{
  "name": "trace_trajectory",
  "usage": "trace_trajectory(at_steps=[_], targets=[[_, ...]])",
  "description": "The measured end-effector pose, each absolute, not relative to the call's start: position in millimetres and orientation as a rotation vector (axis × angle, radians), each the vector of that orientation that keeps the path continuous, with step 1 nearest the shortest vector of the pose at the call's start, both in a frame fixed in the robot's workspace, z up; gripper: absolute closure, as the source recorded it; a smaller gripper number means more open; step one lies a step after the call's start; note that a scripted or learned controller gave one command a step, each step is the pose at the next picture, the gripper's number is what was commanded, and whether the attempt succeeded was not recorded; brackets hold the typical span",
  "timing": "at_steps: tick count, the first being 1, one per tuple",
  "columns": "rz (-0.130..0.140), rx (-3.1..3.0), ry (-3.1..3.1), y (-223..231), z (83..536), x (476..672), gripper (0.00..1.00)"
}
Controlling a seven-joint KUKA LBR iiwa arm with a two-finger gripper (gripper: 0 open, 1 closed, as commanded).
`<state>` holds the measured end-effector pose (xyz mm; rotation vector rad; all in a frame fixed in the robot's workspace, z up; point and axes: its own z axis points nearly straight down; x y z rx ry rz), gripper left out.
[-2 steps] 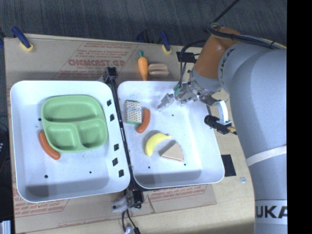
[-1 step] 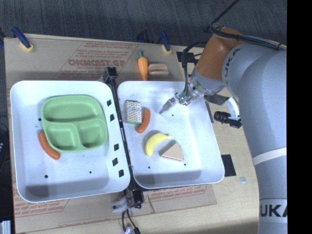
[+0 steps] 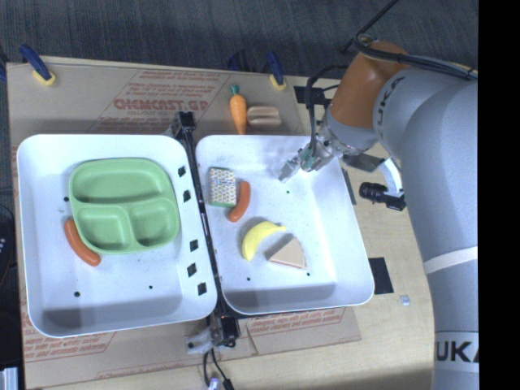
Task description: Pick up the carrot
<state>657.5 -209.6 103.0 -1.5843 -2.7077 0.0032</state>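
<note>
The carrot [image 3: 237, 112], orange with a green top, lies on the cardboard just behind the right bin's [image 3: 349, 250] far rim, outside both bins. My gripper [image 3: 298, 166] hangs over the far part of the right bin, to the right of the carrot and nearer the camera. Its fingers stand open with nothing between them. The grey arm with its orange band reaches in from the right.
A tan bun [image 3: 263, 117] lies right beside the carrot. The right bin holds a speckled block [image 3: 221, 185], a red sausage [image 3: 240, 201], a banana [image 3: 260, 238] and a sandwich wedge [image 3: 288, 254]. The left bin holds a green divided plate [image 3: 81, 187] and an orange sausage [image 3: 81, 243].
</note>
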Motion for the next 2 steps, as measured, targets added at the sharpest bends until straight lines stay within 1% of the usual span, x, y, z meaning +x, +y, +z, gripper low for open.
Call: trace_trajectory(at_steps=[1,2], targets=[[0.001,-1.188,-2.907,-211,200,576.2,1.00],[0.002,-0.698,-3.064,-211,286,497.9,1.00]])
